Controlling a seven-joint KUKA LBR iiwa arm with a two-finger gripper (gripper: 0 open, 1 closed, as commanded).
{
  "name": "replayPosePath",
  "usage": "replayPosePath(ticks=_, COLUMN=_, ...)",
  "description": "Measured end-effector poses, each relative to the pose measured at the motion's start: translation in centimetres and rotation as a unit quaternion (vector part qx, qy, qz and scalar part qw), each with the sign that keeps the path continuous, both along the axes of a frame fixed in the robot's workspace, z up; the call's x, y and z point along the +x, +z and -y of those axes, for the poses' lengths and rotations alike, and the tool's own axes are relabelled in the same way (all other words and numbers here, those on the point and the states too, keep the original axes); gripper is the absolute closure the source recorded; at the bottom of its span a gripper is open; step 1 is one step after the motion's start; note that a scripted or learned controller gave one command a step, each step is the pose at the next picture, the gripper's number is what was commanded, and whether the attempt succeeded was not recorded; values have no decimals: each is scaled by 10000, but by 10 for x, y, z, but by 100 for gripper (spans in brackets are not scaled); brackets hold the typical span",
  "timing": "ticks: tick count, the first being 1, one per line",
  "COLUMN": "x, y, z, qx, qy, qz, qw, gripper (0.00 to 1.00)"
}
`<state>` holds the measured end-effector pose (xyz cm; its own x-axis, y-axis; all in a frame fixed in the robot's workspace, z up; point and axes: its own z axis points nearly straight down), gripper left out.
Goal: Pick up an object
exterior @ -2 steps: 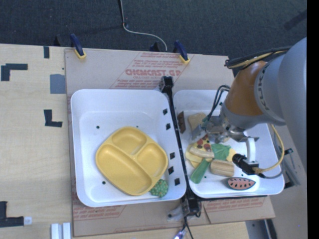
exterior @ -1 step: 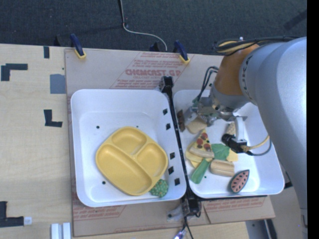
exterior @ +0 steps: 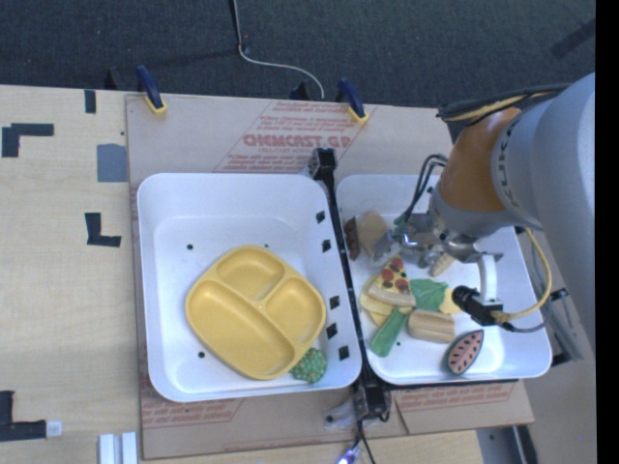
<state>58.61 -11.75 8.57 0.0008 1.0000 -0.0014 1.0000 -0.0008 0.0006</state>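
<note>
Red print "CHEMCAST GP", inverted, on brown sheet (exterior: 290,138) under bins.

A pale wooden bench (exterior: 58,288), marked with dark tape shapes (exterior: 26,137), is seen beneath a brown cardboard sheet (exterior: 280,133) held by blue clamps (exterior: 148,87). Dark grey carpet (exterior: 290,17) is crossed by a thin cable (exterior: 253,58).

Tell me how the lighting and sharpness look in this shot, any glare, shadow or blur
In the camera view, lighting is even and soft: the left bin shows faint shadow along its inner walls, no harsh glare. The yellow tray has a mild sheen. The arm looms large and slightly soft near the lens. The small toy food around the claw is low in detail, and the claw itself is hard to resolve.
</note>
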Motion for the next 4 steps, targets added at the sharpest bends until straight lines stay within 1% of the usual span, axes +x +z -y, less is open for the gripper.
replayPosePath(ticks=1, x=37, y=-1, z=-20, qx=5, qy=19, qz=5, qw=10000, gripper=0)
replayPosePath(ticks=2, x=66, y=-1, z=-21, qx=7, qy=13, qz=-1, qw=10000, gripper=0)
replayPosePath(ticks=3, x=-23, y=56, z=-6, qx=1, qy=-12, qz=-18, qw=10000, gripper=0)
replayPosePath(ticks=4, x=48, y=-1, z=-7, qx=26, qy=25, qz=11, qw=10000, gripper=0)
